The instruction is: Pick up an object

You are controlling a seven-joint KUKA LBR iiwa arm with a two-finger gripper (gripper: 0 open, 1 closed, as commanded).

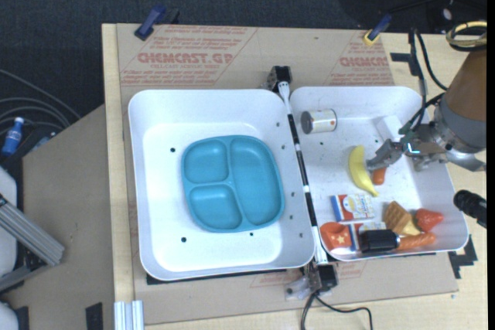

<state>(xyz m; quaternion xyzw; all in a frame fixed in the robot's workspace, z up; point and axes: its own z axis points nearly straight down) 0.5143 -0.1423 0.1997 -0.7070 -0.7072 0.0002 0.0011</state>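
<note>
While no single object is named by the task, the banana (361, 170) is the one found nearest the hand (389, 154) and is taken as the landmark. It is seen as a short, curved yellow piece with a darker tip at its lower end, lying flat on the floor of the right bin (348, 100), roughly at the middle of that bin. The hand is seen just to the right of the banana, at the level of its upper half; its grey fingers point leftward toward the fruit, and a small orange-red bit (379, 176) is seen just beside the banana's lower right side. Whether the fingers are apart or together cannot be told from this view, and nothing is seen between them.

Above and to the left of the banana, a small grey and white cylinder (319, 121) is laid on its side near the bin's upper left corner. Below the banana, a small white carton with red and blue print (353, 206) is found. Further below, along the bin's lower edge, a red piece (336, 235), a black block (378, 240), a brown piece (397, 217) and a red-orange item (428, 219) are crowded together, touching one another.

To the left of the banana, beyond the divider, a blue sectioned plate (231, 182) is seen lying in the left bin (155, 166). Both bins are borne by the tabletop (193, 58).
</note>
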